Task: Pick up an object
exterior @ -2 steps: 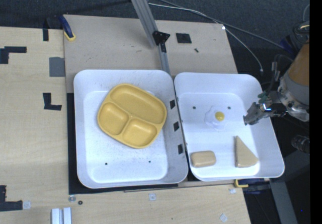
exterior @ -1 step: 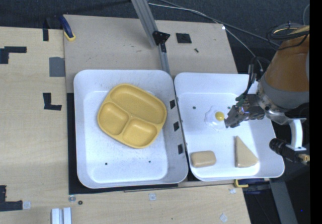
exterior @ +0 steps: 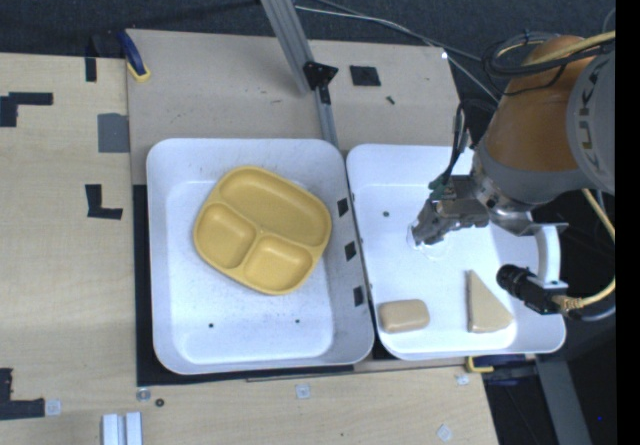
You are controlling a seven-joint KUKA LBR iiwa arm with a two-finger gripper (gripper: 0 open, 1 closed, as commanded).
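Note:
My gripper hangs over the middle of the right bin, pointing down and left, with nothing visible between its fingers. A tan rounded block lies at the right bin's front left corner, below the gripper. A pale tan wedge lies to the right of the block near the front edge, below and right of the gripper. In the left bin rests a yellow divided plate with three compartments, tilted.
A grey metal pole slants up from between the two bins toward the top of the view. The arm's orange band and grey body cover the right bin's far right side. Cables run across the dark floor behind the bench.

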